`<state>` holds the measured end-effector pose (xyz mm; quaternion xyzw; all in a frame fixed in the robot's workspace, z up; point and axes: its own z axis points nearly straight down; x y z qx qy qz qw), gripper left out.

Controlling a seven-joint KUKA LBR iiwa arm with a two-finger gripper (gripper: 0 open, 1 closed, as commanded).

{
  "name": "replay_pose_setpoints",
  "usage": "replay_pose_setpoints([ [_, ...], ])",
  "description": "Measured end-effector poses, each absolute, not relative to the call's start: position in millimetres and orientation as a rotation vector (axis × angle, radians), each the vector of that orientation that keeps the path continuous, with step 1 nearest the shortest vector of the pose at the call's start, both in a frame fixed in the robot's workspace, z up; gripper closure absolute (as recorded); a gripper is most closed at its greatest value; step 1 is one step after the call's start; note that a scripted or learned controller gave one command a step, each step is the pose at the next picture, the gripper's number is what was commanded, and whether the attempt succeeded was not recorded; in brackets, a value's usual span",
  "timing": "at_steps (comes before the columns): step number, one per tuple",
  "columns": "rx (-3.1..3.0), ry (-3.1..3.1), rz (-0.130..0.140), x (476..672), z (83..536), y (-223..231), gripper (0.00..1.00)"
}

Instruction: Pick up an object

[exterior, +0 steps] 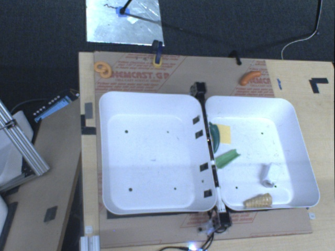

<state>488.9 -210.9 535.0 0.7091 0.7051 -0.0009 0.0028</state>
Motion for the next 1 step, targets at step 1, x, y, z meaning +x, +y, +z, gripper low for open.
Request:
replay_pose_setpoints([
  [1, 2.213, 2.237, -0.001, 486.5, 452.1, -121.3, 1.0],
])
